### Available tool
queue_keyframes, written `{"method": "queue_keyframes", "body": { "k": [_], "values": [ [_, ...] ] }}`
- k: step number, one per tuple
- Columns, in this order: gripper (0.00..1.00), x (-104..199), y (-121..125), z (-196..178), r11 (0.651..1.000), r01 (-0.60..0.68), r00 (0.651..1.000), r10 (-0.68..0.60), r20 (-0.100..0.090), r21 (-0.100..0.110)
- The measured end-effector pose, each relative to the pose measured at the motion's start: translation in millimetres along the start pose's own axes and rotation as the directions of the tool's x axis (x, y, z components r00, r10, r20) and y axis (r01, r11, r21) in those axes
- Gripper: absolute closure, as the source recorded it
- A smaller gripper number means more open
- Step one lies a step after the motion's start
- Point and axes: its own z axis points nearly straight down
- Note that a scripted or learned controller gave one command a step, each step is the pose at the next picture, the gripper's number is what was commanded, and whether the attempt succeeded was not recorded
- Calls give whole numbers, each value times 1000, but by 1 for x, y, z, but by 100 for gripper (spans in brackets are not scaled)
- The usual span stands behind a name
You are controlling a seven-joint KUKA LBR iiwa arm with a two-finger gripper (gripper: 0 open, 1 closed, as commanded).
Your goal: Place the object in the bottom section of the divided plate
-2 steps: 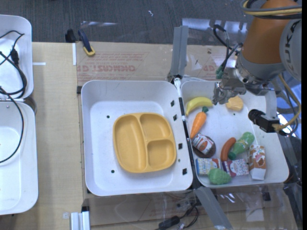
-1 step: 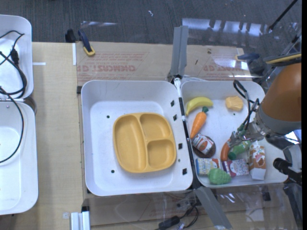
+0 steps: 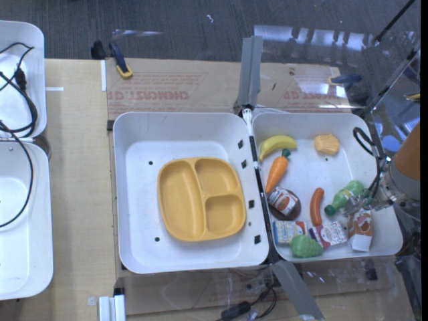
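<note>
One green plastic bottle lies at centre right, touching the claw; the yellow divided plastic plate sits far left. Claw's state: cannot tell.

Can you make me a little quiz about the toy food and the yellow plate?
1. True or false: the divided plate has food on it.
2. Which lies right beside the banana? A carrot, B lime-green bottle, C broccoli
3. Which bin holds the plate, left or right?

Key: 1 false. 2 A. 3 left.
</note>
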Motion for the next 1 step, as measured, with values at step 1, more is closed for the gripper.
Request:
{"method": "queue_keyframes", "body": {
  "k": [1],
  "values": [
    [100, -10, 3, 12, 981, 193, 981, -193, 16, -14]
  ]
}}
